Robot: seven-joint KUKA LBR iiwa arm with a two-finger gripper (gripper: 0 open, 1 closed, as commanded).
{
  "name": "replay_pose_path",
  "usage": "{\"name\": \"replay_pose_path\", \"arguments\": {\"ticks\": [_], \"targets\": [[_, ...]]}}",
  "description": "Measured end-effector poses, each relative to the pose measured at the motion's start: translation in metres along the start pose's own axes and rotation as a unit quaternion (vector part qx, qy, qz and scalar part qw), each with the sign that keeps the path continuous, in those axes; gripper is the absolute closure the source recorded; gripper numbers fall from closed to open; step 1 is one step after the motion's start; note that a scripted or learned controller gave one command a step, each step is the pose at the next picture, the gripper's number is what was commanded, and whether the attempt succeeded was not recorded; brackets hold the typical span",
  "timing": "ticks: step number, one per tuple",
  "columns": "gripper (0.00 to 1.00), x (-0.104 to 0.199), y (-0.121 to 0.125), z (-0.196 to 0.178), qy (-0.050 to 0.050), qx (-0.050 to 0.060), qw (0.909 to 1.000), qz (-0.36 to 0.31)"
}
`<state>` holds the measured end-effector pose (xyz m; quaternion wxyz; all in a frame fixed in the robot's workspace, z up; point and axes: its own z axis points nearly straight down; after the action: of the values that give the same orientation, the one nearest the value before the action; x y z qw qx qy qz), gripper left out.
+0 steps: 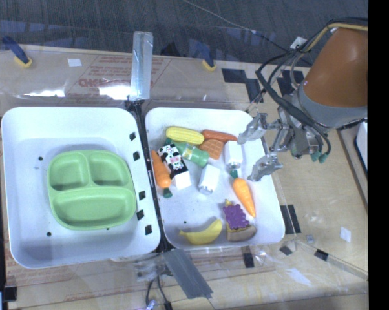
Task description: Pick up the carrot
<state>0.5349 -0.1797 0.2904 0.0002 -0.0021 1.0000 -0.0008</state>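
Note:
An orange carrot (pixel 245 197) lies in the right bin (pixel 272 219) near its right wall, its thick end toward the top of the view. A second, similar orange carrot (pixel 159 169) lies along the same bin's left wall. My gripper (pixel 257 150) hangs over the bin's right rim, just above and right of the first carrot. It is open, with one finger (pixel 250 132) further up the view than the other (pixel 263 167) and nothing between them.
The right bin also holds a corn cob (pixel 185 135), a green bottle (pixel 196 154), a cow-patterned carton (pixel 172 158), a white bottle (pixel 209 179), purple grapes (pixel 236 216) and a banana (pixel 202 232). A green divided plate (pixel 90 189) sits in the left bin (pixel 20 237).

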Motion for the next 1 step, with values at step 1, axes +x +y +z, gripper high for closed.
{"name": "replay_pose_path", "arguments": {"ticks": [1], "targets": [[0.0, -0.0132, 0.0035, 0.1339, 0.006, -0.003, 0.9999, -0.014]]}}
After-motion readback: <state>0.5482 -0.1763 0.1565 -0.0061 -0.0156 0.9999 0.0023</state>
